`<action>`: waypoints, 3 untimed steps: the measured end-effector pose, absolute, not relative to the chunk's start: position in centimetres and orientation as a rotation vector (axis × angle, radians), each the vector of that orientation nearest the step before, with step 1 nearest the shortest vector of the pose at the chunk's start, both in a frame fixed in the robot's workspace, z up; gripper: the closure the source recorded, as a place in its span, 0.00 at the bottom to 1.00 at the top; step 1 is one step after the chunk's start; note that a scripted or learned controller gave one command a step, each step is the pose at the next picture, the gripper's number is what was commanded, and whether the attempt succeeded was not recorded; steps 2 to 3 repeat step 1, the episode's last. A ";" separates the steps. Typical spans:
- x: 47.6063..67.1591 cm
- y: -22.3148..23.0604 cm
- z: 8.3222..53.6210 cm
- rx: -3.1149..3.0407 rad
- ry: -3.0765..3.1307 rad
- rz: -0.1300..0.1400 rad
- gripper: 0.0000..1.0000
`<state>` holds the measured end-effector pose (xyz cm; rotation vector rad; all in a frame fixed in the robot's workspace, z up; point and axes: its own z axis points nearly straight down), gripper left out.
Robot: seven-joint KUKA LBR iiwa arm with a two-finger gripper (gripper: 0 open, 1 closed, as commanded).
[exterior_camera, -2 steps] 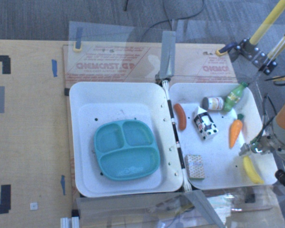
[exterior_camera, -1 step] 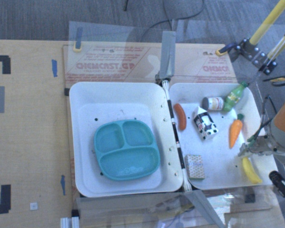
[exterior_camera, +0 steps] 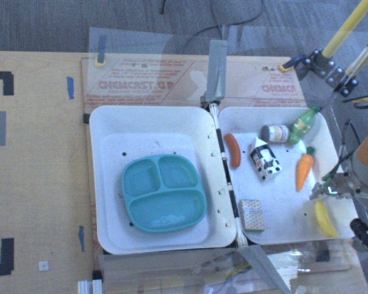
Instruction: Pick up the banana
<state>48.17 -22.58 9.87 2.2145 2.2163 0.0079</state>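
the banana [exterior_camera: 324, 218] lies in the right bin [exterior_camera: 282, 234], hard against its right wall, just below the carrot [exterior_camera: 303, 170]. the gripper [exterior_camera: 329, 190] hangs just above the banana's upper end, between it and the carrot's tip; whether it is apart or together i cannot tell, it is too small and blurred. the risk, as i judge it: the wall beside the banana leaves little room, so a descent could strike the rim or pinch only the banana's end and let it slip. a drift toward the carrot could nudge or grab that instead.
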 end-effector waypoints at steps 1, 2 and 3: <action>48.2 -22.7 10.8 2.214 2.213 0.008 1.00; 48.2 -22.7 10.8 2.214 2.213 0.008 1.00; 48.2 -22.7 10.8 2.214 2.213 0.008 1.00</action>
